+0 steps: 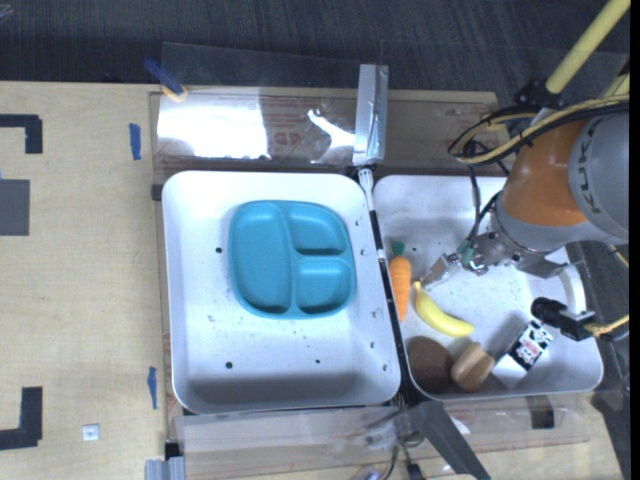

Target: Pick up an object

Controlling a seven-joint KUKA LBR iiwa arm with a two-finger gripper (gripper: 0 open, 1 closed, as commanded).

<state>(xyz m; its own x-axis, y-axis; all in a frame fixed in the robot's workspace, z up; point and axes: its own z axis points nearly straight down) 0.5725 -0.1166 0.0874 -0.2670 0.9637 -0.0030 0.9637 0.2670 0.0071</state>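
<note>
Your left bin [190, 268] holds just a blue divided tray [292, 258]. In the right bin [440, 193], a carrot [400, 283] lies by the divider with a banana [440, 313] just right of it. The gripper [447, 265] hangs beside the banana's far end, fingers spread narrowly, gripping nothing. You're at the approach step: next, line up and descend onto the banana.

A divided plate [292, 258] lies in the left bin [190, 348]. In the right bin [585, 368], a carrot [400, 284] lies along the left wall, a banana [440, 314] just right of it, and a kiwi [430, 362] and bread roll [472, 365] nearer the front.
</note>
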